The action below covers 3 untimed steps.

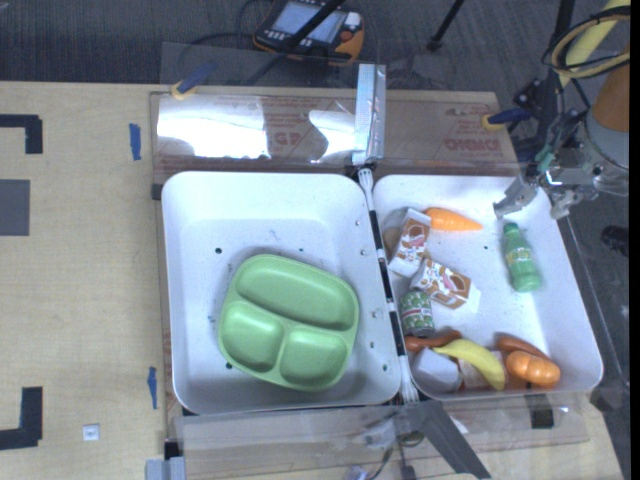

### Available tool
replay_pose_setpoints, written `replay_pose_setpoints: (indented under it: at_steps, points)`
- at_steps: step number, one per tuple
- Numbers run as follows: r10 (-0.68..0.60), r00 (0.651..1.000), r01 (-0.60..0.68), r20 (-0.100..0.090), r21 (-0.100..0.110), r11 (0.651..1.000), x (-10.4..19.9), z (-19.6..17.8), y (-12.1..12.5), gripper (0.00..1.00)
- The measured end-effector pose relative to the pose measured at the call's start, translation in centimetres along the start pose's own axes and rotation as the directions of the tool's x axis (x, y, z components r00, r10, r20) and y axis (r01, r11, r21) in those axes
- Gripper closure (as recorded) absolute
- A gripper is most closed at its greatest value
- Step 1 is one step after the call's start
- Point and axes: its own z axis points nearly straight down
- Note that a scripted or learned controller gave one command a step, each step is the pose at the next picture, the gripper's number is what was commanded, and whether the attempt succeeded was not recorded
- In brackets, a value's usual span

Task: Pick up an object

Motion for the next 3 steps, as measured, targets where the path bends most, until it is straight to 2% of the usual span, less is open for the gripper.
replay_pose_setpoints:
  at_steps: [1,2,3]
  points:
    - [-0.044,0.999,0.044,-0.017,-0.001,0.999,-1.5,11.3,-2.0,0.00]
    - [-0.044,0.999,0.044,-0.007,-0.005,0.999,-1.8,10.2,-1.9,1.00]
    - [-0.123,0.992,0.123,0.003,-0.004,0.992,2.6,-2.2,0.3,1.00]
